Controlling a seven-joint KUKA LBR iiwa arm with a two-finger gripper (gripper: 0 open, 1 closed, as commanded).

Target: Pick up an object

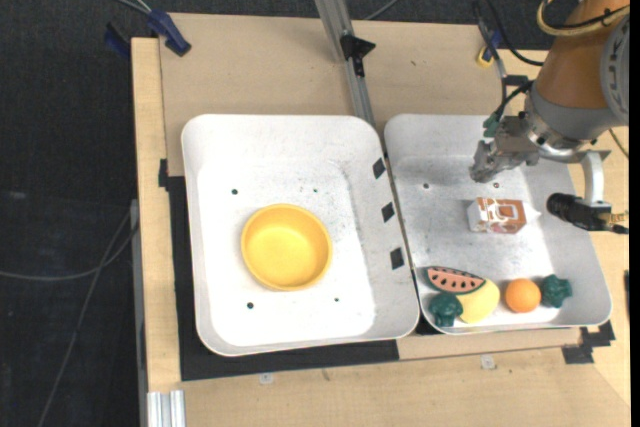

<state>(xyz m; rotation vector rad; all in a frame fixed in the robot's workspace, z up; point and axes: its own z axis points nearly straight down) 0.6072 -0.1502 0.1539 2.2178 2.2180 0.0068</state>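
Camera view is showing the arm reaching in from the right and hanging its gripper low over the right bin, in the bare upper part of its floor. From this slant I cannot tell how the gripper is set, nor whether it is touching the floor; nothing is showing beneath it. The nearest candidate for the pick is the small wrapped packet, brown and white, which is lying alone in the middle of the bin just below and slightly right of the gripper, apart from it. Because it is sitting clear of its neighbours, it is probably offering the easiest approach. The other toys are crowding along the bin's near edge: a watermelon slice, a banana touching it, a dark green piece like broccoli at the corner, an orange, and a second green piece beside that. Packed so tightly against the rim, they are likely leaving little room to close around any one. The left bin is carrying a yellow bowl, sitting upright and well away from the arm. Both bins are resting side by side on the table. The pick looks not yet made.
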